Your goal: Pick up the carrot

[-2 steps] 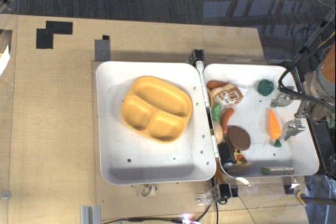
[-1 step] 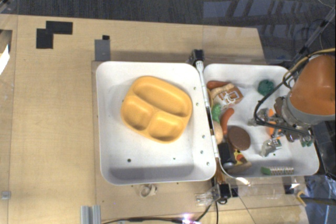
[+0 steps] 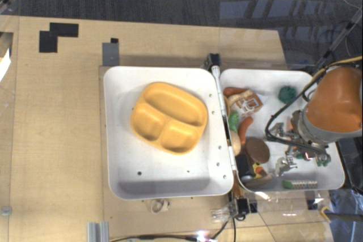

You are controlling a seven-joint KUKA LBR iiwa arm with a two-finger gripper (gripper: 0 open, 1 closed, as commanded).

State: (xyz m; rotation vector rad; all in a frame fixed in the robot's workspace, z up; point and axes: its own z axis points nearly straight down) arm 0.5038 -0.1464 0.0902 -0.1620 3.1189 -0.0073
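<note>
One carrot [image 3: 244,128] lying in right bin [image 3: 334,175] near its left wall, likely light, stiff, smooth, best pinched mid-length across its width; end effector [image 3: 289,158] state impossible to tell.

brown disc [image 3: 257,150] crowds carrot [image 3: 244,128] closely.

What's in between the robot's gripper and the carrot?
In the camera view, a round brown object lies between the gripper and the carrot, low in the right bin.
</note>
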